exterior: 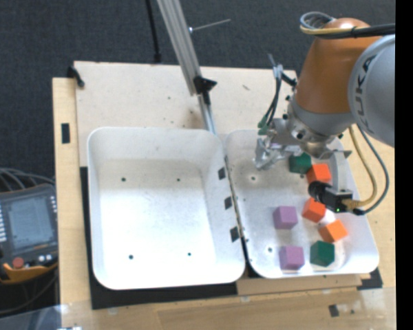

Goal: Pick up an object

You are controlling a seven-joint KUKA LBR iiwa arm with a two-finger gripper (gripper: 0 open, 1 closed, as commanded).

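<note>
The pincer [265, 153] hangs low over the far end of the right bin [251, 253]; whether it is spread or closed cannot be told, and nothing shows within it. Just beside it lie a green block [301, 162] and an orange block [321, 172], with more purple, orange and green blocks nearer the camera. The arm [351, 67] bears part of the lettering "KUKA"; the left bin [103, 184] sits alongside on the worktop [124, 95].

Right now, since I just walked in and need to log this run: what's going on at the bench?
The arm's end effector hangs over the back of the right bin, beside a green block. Nothing visibly sits between its fingers. Purple, orange and green blocks lie loose toward that bin's front. The left bin sits alongside.
</note>
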